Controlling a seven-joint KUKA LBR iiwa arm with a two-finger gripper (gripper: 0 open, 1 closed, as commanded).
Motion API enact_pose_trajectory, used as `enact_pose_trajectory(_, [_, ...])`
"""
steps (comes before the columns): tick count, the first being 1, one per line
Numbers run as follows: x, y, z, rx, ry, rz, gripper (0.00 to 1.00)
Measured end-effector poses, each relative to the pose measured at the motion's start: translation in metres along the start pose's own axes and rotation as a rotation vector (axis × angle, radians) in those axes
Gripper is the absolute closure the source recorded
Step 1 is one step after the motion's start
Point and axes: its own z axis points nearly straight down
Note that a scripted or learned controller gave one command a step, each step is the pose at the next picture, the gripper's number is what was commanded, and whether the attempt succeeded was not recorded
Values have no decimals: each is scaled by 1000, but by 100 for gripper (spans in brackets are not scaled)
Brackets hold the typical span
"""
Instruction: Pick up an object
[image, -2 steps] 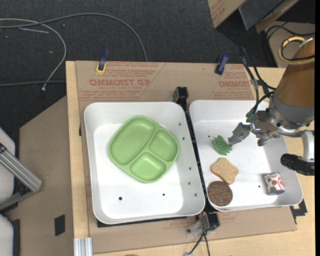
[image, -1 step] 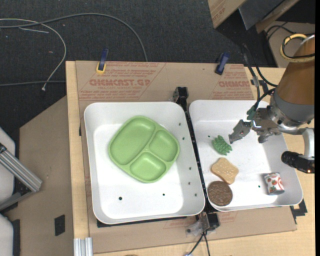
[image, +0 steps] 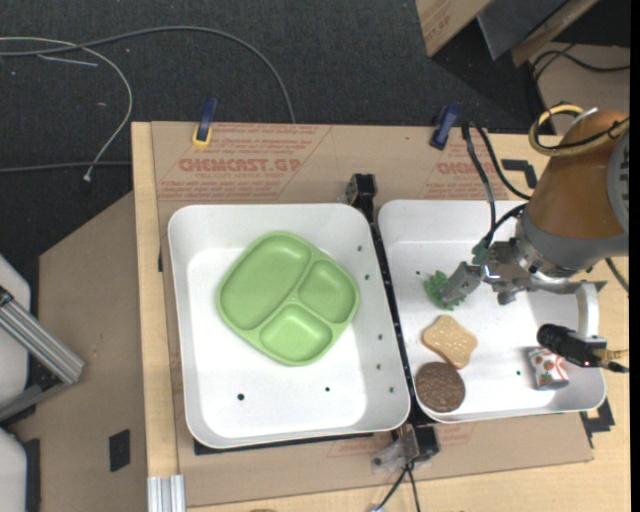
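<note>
My fingers (image: 452, 287) are down in the right bin (image: 500, 225), tips at the small green thing (image: 437, 288) on the bin floor near its left wall. The fingers look close together at the tip, but I can't tell whether they're open or shut, or whether the green thing is actually between them; it sits right at the tip, touching or nearly so. Arm comes in from the right and tilts low, which fits going for that piece, since it's the one closest to the tip.

Green thing: small, dark green, lumpy, leafy-looking, maybe toy broccoli. Lying flat on the white floor, partly hidden by the fingers.

Other stuff in the same bin: tan toast-shaped piece (image: 450, 341) just nearer than the green thing, brown round cookie (image: 440, 387) touching the near rim, small red-and-white item (image: 548, 369) at the right, too blurred to name. All apart from the fingers.

Left bin (image: 200, 390) holds a light green divided plate (image: 288, 297), roughly centred, well away from my work. Both bins sit side by side on the table (image: 160, 160).

Judgement: at the grasp stage, nothing lifted yet.
</note>
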Motion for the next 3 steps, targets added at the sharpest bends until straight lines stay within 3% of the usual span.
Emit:
enact_pose_trajectory(1, [-2, 5, 61, 4, 1, 0, 0])
enact_pose_trajectory(2, [-2, 5, 88, 1, 1, 1, 0])
enact_pose_trajectory(3, [-1, 6, 76, -3, 1, 0, 100])
